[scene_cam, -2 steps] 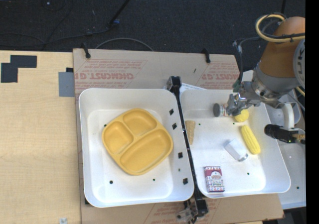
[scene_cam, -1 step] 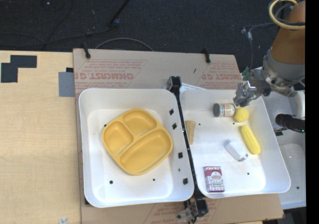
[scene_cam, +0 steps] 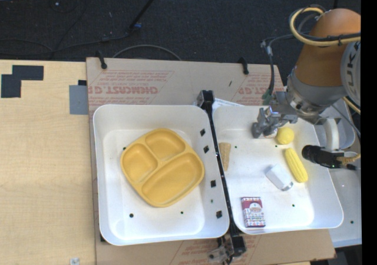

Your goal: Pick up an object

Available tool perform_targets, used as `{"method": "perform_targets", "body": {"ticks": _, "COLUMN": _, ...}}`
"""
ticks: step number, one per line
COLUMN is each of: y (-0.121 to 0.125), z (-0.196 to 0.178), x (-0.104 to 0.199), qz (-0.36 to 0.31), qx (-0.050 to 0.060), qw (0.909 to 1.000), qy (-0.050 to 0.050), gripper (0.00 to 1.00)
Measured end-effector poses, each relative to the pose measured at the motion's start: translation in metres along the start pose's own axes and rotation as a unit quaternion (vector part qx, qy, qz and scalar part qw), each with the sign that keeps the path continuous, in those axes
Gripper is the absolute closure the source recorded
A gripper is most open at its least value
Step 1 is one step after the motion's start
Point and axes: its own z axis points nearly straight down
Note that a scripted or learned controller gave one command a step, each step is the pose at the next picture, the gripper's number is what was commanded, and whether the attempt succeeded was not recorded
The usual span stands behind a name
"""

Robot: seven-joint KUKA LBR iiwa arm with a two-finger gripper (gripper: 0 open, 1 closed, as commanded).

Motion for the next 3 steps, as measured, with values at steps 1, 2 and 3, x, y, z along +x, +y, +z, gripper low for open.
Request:
{"method": "perform_targets", "body": {"ticks": 1, "y": 0.003, "z": 0.0, "x": 0.051, "qz": 0.0, "qx": 0.0, "qw": 1.0, "qy": 0.0, "gripper": 1.0}}
{"method": "perform_targets", "body": {"ticks": 2, "y": 0.003, "z": 0.0, "x": 0.104, "qz": -0.001, "qx": -0.001, "qw": 1.0, "qy": 0.0, "gripper": 1.0}}
{"method": "perform_targets", "body": {"ticks": 3, "y": -0.012, "z": 0.007, "x": 0.165, "qz": -0.001, "qx": 0.001, "qw": 1.0, "qy": 0.0, "gripper": 1.0}}
